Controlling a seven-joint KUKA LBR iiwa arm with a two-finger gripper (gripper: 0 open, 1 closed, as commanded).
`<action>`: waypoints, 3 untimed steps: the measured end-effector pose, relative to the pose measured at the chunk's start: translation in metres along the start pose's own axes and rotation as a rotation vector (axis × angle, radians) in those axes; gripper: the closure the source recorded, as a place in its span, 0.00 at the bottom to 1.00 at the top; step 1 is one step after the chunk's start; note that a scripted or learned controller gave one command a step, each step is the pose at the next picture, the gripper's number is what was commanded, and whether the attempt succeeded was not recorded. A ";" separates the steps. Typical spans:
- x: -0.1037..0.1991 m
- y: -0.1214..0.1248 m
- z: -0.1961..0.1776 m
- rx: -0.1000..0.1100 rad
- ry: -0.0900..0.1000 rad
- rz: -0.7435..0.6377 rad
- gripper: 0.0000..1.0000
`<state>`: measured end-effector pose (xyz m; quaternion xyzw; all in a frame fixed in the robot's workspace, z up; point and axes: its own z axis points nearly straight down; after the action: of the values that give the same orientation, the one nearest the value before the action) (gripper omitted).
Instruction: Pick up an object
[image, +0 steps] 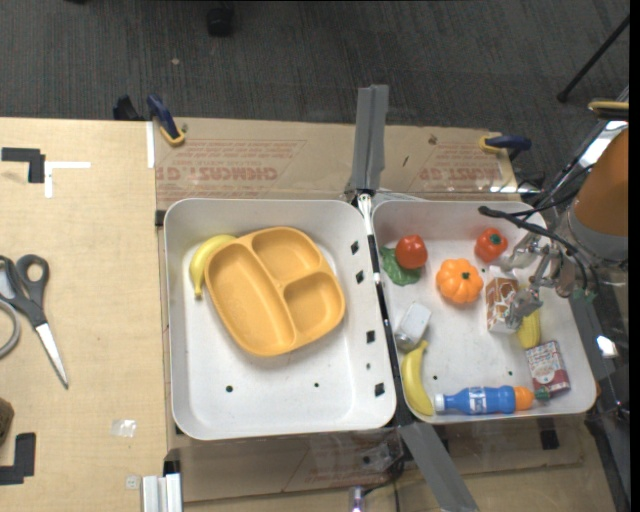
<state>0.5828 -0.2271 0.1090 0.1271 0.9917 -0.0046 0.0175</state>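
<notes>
My gripper hangs over the right bin; its opening I cannot tell. Directly beneath crowd a packet and a yellow piece; I risk nudging both, gripping neither.

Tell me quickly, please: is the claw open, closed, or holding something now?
Claw: low in the right white bin, above a small white and brown packet; its state cannot be told.
</notes>
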 end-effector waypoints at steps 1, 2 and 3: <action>-0.003 0.000 0.001 0.001 0.010 0.130 0.00; -0.013 0.002 -0.013 0.001 -0.025 0.129 1.00; -0.013 0.002 -0.013 0.001 -0.025 0.129 0.00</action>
<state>0.5951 -0.2283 0.1224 0.1905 0.9812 -0.0054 0.0300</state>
